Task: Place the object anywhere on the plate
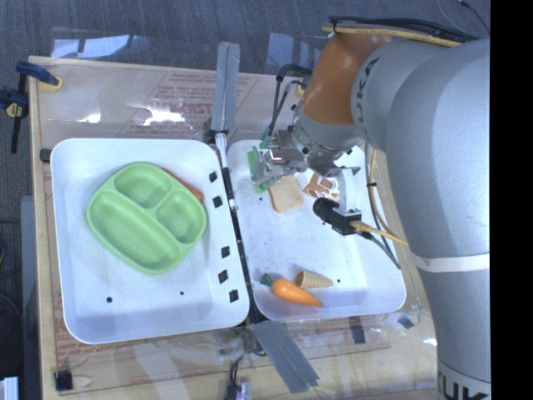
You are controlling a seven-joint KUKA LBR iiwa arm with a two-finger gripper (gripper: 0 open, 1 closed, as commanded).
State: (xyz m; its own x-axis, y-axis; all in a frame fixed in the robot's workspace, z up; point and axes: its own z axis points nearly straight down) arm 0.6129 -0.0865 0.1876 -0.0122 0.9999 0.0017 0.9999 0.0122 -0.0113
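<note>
Looming closest to the lens, the grey arm [433,182] fills the right side, its orange band [337,77] bent over the right bin [379,294]. Next in size are the left bin [75,298] and the green plate [147,216] lying in it, three compartments, with a sliver of something orange poking out from behind its upper right edge. The gripper [268,163] hangs low at the right bin's upper left corner; from where I stand I cannot tell how it is set or whether it has anything. Just beside it, right and below, lies the toast slice [286,195], flat on the bin floor, its longer side running up and to the right. I take it for a toy: light, stiff, fairly thin, so best pinched across its two narrow edges, since it offers little height. A patterned piece [321,187] sits just right of it. Down near the front rim lie a carrot [293,291], leafy end to the left, and a small cone [314,280] touching it.
</note>
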